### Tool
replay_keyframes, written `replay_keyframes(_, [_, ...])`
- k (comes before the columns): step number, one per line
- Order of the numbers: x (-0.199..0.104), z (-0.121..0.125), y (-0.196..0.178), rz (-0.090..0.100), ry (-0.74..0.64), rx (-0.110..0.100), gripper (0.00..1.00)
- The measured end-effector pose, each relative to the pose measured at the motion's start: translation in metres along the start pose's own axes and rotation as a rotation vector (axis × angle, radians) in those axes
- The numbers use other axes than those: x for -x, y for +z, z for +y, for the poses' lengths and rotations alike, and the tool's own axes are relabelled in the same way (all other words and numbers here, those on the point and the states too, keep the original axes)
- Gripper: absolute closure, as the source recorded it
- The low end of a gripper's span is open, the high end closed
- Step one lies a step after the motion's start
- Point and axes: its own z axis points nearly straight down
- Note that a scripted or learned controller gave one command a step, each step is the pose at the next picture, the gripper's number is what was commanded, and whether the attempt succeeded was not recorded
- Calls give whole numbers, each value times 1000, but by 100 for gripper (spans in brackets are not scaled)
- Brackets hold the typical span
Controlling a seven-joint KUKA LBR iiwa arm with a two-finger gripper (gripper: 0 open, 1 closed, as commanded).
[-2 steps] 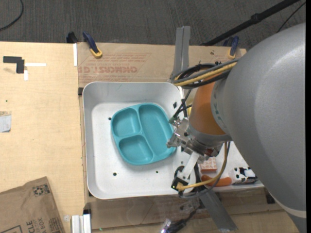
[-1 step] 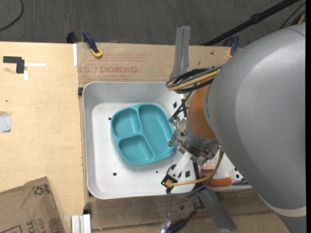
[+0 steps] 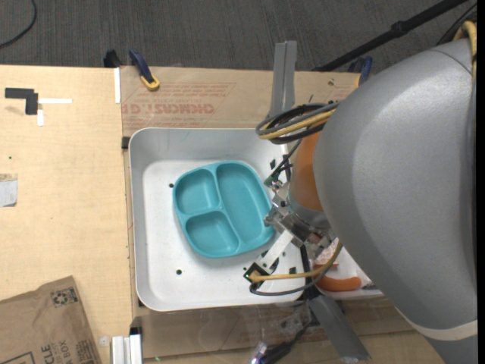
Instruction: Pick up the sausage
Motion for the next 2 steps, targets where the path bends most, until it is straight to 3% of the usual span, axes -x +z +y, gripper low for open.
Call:
replay_keyframes(1, [-31,33,12,-75,141,-74,0])
replay_keyframes(2, [-30,33,9,-83,121,-69,100])
